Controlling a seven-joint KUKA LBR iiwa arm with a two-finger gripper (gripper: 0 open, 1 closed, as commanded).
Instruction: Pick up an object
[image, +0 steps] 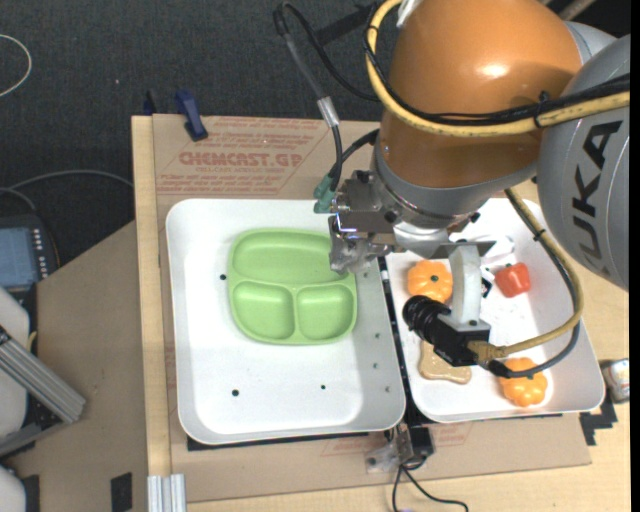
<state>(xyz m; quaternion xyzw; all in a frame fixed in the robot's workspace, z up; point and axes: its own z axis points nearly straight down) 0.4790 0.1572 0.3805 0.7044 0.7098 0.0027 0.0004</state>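
Just at the right rim of the glossy green three-compartment plate (290, 290) in the left bin (200, 340): gripper (345, 256), spread or pressed together impossible to tell. In the right bin (545, 322): rounded orange pumpkin (430, 282), red block (512, 280), flat tan biscuit (445, 369).

Two white bins on a printed brown board, and small clutter around the bench (105, 340).

The left bin (190, 330) and the right bin (500, 412) stand side by side, their inner rims touching, on a brown board (250, 150) with red printed letters. A blue clip (190, 113) sits at the far left corner of the board. To the left are an aluminium profile (40, 385) and a device with a blue screen (18, 255). A thin grey cable (60, 185) lies on the dark carpet (100, 60).
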